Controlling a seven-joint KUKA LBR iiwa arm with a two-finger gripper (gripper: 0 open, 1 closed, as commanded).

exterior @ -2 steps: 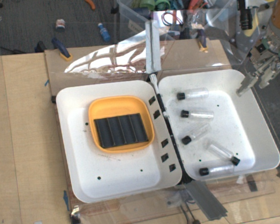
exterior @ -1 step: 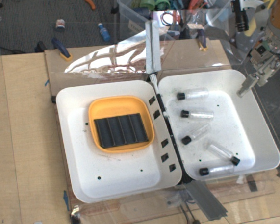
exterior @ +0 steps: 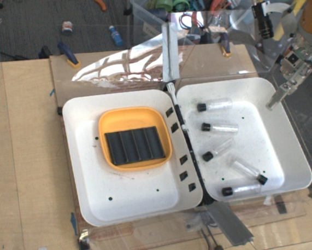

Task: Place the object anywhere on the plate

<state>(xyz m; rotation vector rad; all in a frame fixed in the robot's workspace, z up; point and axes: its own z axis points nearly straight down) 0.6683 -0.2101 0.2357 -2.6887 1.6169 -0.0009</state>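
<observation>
Two shallow white bins sat side by side on the bench. The left white bin [exterior: 92, 199] held a yellow-orange rounded plastic plate [exterior: 132, 116] with a dark ribbed rectangular insert [exterior: 134, 146] lying on it. The right white bin [exterior: 290, 152] held five clear plastic tubes with black caps, scattered apart from one another. The arm's metal two-finger gripper [exterior: 284, 90] hovered at that bin's upper right edge, high and outside the tubes; at this distance I could not tell how far it stood open, and nothing was visibly between its tips. The uppermost clear tube [exterior: 214, 105] lay nearest, to the gripper's left and slightly lower in the view, its long axis running roughly left to right with the cap pointing toward the plate. No tube was on the plate yet
</observation>
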